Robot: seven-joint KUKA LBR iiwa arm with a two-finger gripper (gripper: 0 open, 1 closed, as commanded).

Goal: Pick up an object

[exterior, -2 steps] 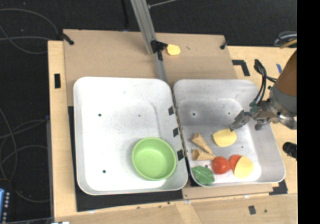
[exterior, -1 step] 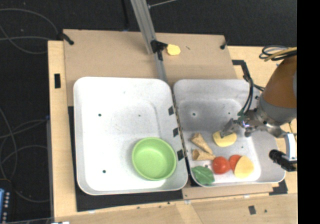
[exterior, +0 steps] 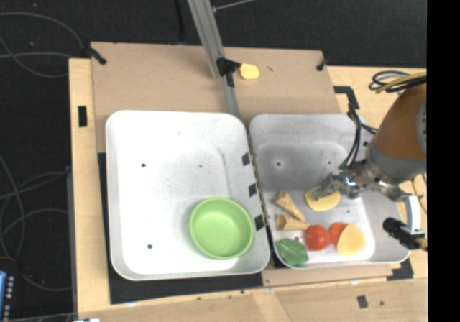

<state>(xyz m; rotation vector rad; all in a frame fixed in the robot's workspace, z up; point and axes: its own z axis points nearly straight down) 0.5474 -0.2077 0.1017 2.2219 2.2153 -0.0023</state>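
Note:
My gripper (exterior: 325,189) reaches in from the right over the right bin (exterior: 287,142), low above a yellow round piece (exterior: 323,202) that lies right beneath its tip. Near the bin's front edge lie two tan wedge pieces (exterior: 289,205), a red tomato-like ball (exterior: 317,236), a second red piece (exterior: 336,230), a pale yellow piece (exterior: 351,241) and a green leaf-like piece (exterior: 292,250). I see nothing between the fingers.
The left bin (exterior: 158,162) holds a green bowl (exterior: 221,228) at its front right. A small yellow object (exterior: 249,71) lies on the cardboard behind the bins, next to a slanted metal post (exterior: 208,26). Cables run at the right edge.

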